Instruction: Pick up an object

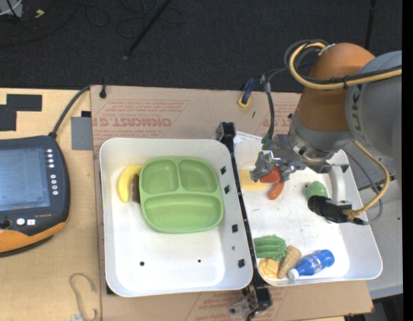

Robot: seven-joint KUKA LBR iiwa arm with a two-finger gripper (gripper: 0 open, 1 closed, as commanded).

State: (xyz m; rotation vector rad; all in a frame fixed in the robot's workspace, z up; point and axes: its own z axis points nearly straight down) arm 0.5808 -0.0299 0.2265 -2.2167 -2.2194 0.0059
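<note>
My gripper [268, 168] sits low over the right bin [367, 259], near its left wall; I cannot tell its state from here. A red-orange carrot-like piece [276, 190] lies just at its 5 o'clock, and a yellow piece [252, 181] at its 8 o'clock. At the bin's 6 o'clock edge: green toy [269, 247], cone [288, 261], blue bottle [315, 262]. Left bin [166, 266] holds a green divided tray [180, 195], a banana [127, 182] touching its 9 o'clock side.
</note>
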